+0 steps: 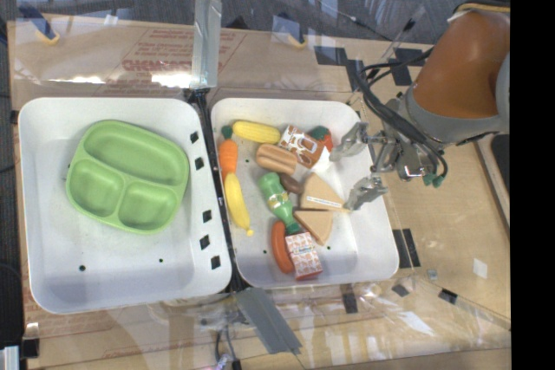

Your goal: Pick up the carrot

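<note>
Approach step: my pincer point(360, 162) open, empty at right bin's right wall; carrot point(228, 158) by left wall, need reach across.

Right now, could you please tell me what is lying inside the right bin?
The right bin holds toy food: a carrot by its left wall, corn, a banana, a hot dog, sandwich wedges and a green bottle. Whatever lies beneath the pile is covered.

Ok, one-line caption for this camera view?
Open gripper at right bin's edge; carrot lies untouched by its left wall.
</note>
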Controlling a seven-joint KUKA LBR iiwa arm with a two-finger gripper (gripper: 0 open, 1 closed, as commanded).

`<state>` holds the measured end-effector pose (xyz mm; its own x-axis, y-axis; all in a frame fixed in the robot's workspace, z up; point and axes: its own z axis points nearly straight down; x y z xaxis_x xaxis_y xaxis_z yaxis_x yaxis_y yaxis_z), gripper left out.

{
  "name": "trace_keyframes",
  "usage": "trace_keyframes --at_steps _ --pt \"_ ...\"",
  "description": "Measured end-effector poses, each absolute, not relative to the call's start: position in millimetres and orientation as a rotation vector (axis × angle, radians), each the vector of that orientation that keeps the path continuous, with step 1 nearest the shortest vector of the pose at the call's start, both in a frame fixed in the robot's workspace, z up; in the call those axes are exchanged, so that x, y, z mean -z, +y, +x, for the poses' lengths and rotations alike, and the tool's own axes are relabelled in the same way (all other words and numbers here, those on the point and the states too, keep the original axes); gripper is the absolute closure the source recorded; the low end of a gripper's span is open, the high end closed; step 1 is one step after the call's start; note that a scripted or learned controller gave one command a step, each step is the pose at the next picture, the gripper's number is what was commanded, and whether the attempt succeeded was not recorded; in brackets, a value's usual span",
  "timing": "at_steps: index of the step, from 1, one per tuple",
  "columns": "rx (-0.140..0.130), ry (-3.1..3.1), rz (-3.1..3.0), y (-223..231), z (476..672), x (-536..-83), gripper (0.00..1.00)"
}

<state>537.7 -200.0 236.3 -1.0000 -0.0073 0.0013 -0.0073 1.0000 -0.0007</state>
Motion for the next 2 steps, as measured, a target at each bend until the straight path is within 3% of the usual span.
trace_keyframes --at_steps 1,2 --pt "-0.002 -3.142 0.021 -199 539.1 -247 1.00" --pt "-0.010 -3.142 0.264 -211 530.5 -382 1.00"
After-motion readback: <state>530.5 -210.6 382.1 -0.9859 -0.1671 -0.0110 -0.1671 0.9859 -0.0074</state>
